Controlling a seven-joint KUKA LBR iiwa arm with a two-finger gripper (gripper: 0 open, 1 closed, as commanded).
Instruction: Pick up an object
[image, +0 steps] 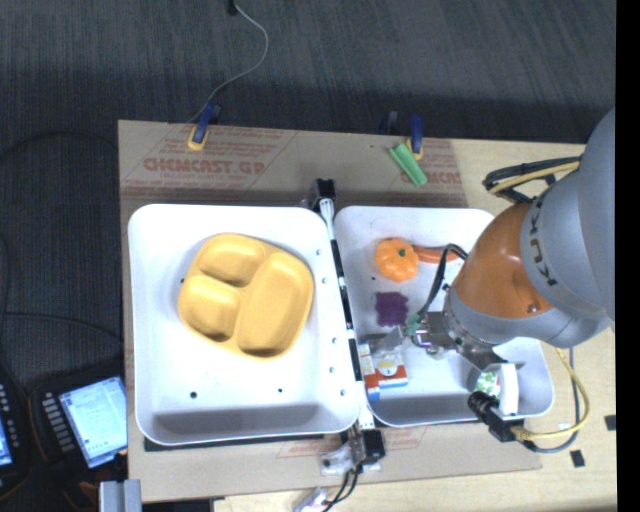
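Note:
In the right bin lie an orange pumpkin-like toy, a purple block and a small red, white and blue box near the bin's front left corner. The gripper reaches in low over the bin's left side, between the purple block and the small box. Its fingers are too small and cluttered to read. The grey arm with its orange band covers the right half of that bin. A large yellow compartment tray lies in the left bin.
A green clip and a blue clip sit on the cardboard behind the bins. Black and yellow cables hang by the right bin's front right corner. A small screen lies off the bench at the lower left.

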